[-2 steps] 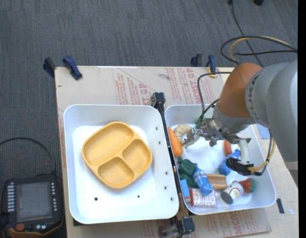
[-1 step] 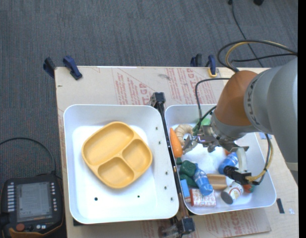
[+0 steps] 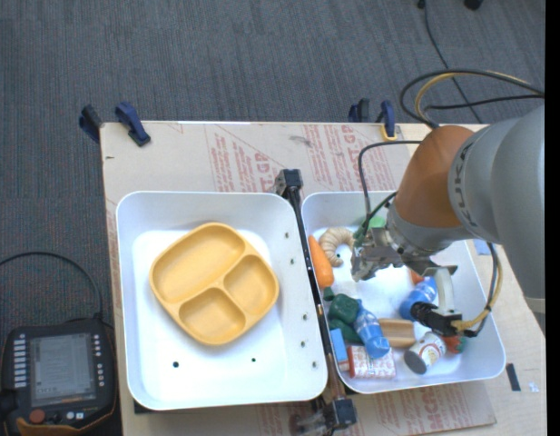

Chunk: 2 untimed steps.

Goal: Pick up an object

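My gripper (image 3: 368,263) hangs low over the back-left part of the right bin (image 3: 490,357), its fingers hidden under the wrist. Just left of it lie a beige ring-shaped toy (image 3: 334,240) and an orange carrot-like piece (image 3: 320,262). In front of the gripper sit a dark green object (image 3: 344,312), a blue bottle (image 3: 372,332), a small blue container (image 3: 418,300), a white jar (image 3: 424,352) and a red-labelled packet (image 3: 368,363). I see nothing held.
The left bin (image 3: 134,243) holds a yellow divided plate (image 3: 214,282). A black divider bar (image 3: 307,252) runs between the bins. Blue clamps (image 3: 132,121) grip the bench's back edge. A teach pendant (image 3: 53,371) lies on the floor at the lower left.
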Motion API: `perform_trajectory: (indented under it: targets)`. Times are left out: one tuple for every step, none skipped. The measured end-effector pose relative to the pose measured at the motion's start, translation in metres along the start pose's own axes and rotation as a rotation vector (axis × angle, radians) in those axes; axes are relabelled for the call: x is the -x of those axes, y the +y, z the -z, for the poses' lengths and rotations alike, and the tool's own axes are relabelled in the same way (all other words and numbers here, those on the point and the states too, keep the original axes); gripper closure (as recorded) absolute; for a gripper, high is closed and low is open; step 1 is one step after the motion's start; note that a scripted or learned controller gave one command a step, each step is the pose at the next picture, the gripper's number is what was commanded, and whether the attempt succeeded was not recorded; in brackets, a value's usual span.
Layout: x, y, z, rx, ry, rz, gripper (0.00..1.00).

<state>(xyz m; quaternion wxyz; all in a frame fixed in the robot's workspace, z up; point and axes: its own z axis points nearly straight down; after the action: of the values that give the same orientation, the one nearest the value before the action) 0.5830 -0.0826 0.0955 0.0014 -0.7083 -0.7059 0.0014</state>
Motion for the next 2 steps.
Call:
perform_trajectory:
  targets:
    - [0.0001,-0.0001,-0.0001,0.000,0.000,0.000,0.00]
    - [0.0002,0.0003,0.0084,-0.003,0.001,-0.001,1.00]
